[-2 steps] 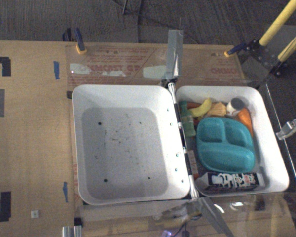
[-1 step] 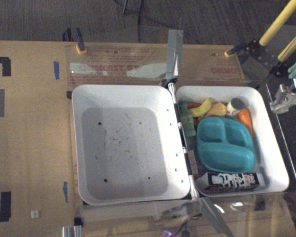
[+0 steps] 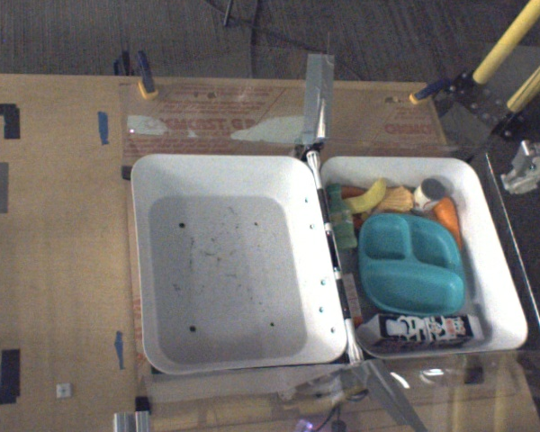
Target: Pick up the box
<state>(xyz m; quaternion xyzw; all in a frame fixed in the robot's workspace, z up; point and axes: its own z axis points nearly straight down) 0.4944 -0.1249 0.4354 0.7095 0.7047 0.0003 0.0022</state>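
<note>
The box (image 3: 429, 328) is a long dark carton with white and red lettering. It lies flat along the front wall of the right bin (image 3: 504, 277), its long side running left to right. Its back edge is close to a teal divided plate (image 3: 410, 264) that fills the bin's middle; I cannot tell whether the two touch.
Behind the plate lie a yellow banana (image 3: 367, 196), a tan piece (image 3: 398, 200), a dark round lid (image 3: 431, 189), an orange carrot (image 3: 446, 216) and green blocks (image 3: 342, 228). The left bin (image 3: 220, 268) sits alongside. Yellow-handled clamps (image 3: 508, 39) stand at the back right.
</note>
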